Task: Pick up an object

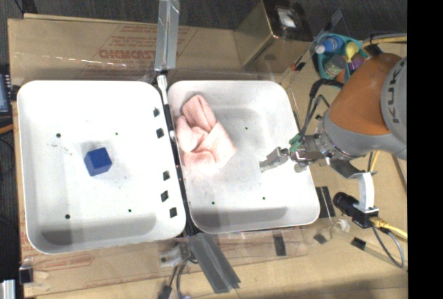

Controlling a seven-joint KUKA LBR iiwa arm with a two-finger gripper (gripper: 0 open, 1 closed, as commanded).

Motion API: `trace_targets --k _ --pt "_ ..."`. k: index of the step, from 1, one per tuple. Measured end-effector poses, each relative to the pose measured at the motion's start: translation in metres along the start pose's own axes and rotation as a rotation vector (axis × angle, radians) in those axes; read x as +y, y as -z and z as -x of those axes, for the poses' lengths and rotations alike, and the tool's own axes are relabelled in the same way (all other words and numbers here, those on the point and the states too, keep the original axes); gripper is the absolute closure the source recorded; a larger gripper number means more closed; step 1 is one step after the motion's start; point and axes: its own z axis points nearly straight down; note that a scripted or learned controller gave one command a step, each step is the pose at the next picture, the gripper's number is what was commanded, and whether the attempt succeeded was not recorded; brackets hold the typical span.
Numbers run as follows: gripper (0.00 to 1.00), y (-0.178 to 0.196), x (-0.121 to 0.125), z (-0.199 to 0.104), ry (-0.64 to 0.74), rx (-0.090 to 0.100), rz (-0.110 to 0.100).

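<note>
1. The bench [83, 38] carries two shallow white bins side by side, with brown cardboard behind them.
2. The left bin [41, 152] and the right bin [277, 100] touch along a shared middle edge.
3. The arm [367, 107], grey with an orange band, reaches in from the right, over the right bin's right rim.
4. A crumpled pink cloth [202, 133] lies in the right bin, near its left wall and well apart from the gripper.
5. The gripper [273, 160] sits low over the right bin's right half, with nothing visible between its tips; open or closed, I cannot tell.
6. A small blue cube [98, 160] rests in the left bin, left of centre.
</note>
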Motion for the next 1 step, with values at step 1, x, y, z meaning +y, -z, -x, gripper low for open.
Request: trace_targets --k 1 --pt "0.0 -0.0997 0.0394 -0.095 0.171 -0.001 0.003"
